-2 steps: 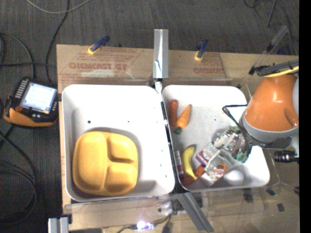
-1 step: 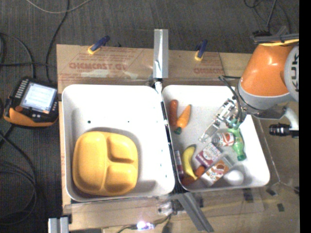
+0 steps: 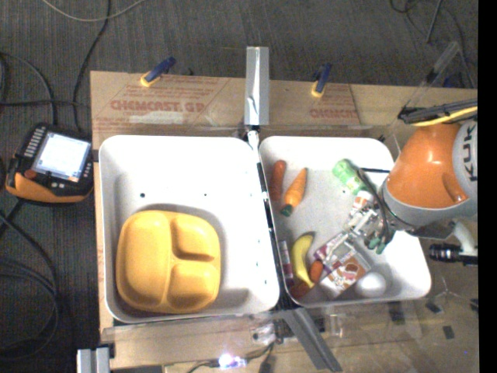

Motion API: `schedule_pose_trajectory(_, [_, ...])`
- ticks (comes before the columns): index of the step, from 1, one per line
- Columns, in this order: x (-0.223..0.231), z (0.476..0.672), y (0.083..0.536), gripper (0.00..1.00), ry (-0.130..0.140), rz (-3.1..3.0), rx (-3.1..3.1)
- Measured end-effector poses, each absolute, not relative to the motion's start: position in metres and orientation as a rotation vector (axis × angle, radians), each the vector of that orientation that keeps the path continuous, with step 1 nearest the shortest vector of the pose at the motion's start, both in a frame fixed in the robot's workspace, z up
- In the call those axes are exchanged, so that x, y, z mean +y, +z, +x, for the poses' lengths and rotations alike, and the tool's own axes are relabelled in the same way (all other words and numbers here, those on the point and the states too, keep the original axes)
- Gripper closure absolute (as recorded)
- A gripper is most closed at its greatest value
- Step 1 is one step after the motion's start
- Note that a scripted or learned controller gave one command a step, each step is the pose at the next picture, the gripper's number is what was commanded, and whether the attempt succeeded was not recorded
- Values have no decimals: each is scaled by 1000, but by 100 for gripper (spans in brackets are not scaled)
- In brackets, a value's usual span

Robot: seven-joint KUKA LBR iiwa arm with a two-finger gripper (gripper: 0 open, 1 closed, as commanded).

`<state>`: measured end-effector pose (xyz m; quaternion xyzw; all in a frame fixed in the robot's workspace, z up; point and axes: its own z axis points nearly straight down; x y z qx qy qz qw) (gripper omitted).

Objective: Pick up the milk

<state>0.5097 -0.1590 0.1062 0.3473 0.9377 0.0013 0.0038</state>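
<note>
The milk [image 3: 342, 266], a small carton with red and white print, lies on its side near the front of the right bin [image 3: 404, 274]. My gripper [image 3: 359, 230] hangs low over the carton's upper end, below the orange wrist band. From this angle I cannot tell whether it touches the carton. The arm's body hides the bin's right wall.
A banana [image 3: 301, 256] and a small red fruit [image 3: 316, 270] lie just left of the carton, and a white egg [image 3: 373, 284] sits to its right. Two carrots [image 3: 293, 189] and a green bottle [image 3: 349, 175] lie farther back. A yellow divided plate [image 3: 169, 260] sits in the left bin.
</note>
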Motion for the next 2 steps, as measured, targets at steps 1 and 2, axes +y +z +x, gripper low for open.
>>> schedule_pose_trajectory(1, [-120,530,200,0,-1,1375,2825])
schedule_pose_trajectory(2, [-164,520,101,0,5,1220,2877])
